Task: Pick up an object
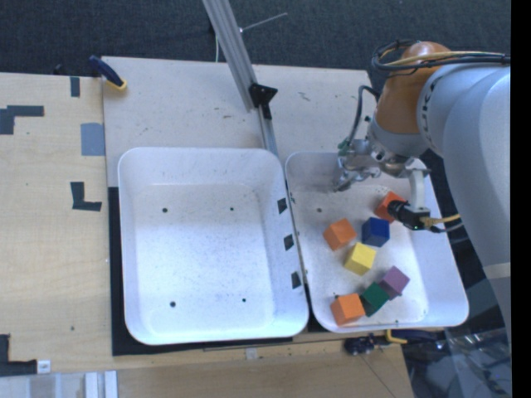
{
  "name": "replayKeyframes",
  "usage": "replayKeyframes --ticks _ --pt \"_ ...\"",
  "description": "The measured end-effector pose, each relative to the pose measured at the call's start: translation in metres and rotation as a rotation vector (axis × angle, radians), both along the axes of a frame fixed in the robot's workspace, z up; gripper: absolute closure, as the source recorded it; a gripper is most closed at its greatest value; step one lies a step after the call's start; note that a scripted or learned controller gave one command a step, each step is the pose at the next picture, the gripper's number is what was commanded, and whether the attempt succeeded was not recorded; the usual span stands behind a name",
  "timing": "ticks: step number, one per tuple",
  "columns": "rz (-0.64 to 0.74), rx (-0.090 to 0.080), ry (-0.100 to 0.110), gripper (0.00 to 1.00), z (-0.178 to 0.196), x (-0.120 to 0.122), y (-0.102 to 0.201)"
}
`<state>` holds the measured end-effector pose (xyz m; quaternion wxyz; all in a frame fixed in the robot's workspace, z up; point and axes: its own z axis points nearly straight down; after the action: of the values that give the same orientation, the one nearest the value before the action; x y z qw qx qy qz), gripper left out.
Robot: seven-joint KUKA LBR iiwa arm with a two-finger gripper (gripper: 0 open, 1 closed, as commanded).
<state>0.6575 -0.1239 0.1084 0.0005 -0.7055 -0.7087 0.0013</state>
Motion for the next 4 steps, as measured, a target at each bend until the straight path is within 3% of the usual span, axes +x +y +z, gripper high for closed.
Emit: replayKeyframes --ticks 3,4 --pt "-0.002 0.0 -0.008 1.0 0.166 0.011 -0.002" --pt "0.0 0.002 -0.001 1.0 0.16 0.0 0.041"
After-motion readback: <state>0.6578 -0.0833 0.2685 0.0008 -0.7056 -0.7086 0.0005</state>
